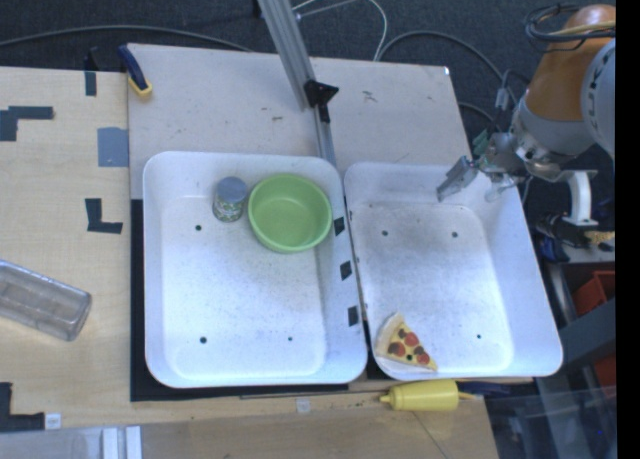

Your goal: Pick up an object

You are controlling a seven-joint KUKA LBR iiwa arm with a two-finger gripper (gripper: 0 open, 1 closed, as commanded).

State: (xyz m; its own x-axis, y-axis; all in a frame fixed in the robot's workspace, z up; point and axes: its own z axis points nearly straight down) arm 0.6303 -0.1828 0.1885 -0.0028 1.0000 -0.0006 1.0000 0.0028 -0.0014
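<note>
Camera view shows nothing picked yet; the gripper (462, 179) hangs over the right bin's (520, 352) far edge, whether open or closed I cannot tell; the pizza slice (404, 343) lies untouched at its near-left corner, well apart.

Two white bins side by side. Left bin (170, 277): green bowl (290, 212), small can (229, 199) touching it. Right bin (520, 287): pizza slice (404, 341) in near left corner. Gripper (462, 179) over right bin's far edge. Yellow bottle (424, 396) on bench in front.
</note>
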